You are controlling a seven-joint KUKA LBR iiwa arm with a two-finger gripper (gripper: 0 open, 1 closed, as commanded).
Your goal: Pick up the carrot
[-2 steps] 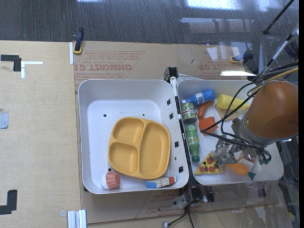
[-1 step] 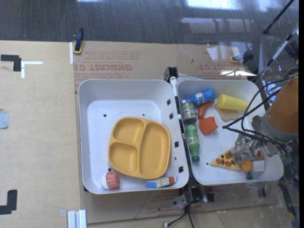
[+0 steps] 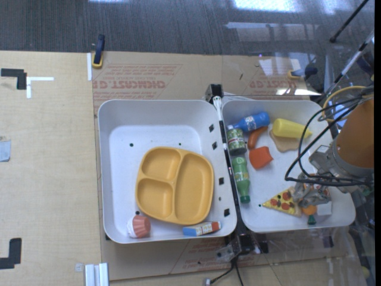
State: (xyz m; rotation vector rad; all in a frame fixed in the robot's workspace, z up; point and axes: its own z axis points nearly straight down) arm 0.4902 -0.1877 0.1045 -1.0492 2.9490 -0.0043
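Gripper [image 3: 311, 199] over right bin [image 3: 262, 218] — cardboard-topped bench [image 3: 47, 177].

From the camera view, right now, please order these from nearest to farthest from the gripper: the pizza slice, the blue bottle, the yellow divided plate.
Gripper is low in the right bin.
1. Pizza slice: right beside it, same bin, toward the left.
2. Blue bottle: the right bin's far end, near the divider.
3. Yellow divided plate: in the left bin, across the divider.

Arm [image 3: 357, 137] reaches down; jaws apparently closed, blurred.
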